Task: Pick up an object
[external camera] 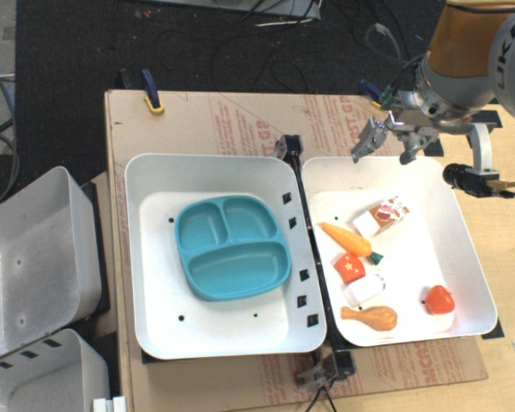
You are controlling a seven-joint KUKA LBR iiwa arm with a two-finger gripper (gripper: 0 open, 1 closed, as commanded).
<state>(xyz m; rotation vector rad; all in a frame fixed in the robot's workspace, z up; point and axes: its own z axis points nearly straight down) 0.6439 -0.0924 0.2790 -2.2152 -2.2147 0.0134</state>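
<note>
My tool point(386, 142) hung above the far edge of the right bin point(472, 256), its fingers spread wide with nothing between them. In that bin lay a carrot point(347, 238) near the middle, a red tomato piece point(350, 268) just below it, a boxed snack point(389, 214) toward the far side, a drumstick point(373, 317) at the near edge and a red pepper point(439, 299) toward the near right corner. The left bin point(154, 187) held a teal divided plate point(233, 246) at its centre.
</note>
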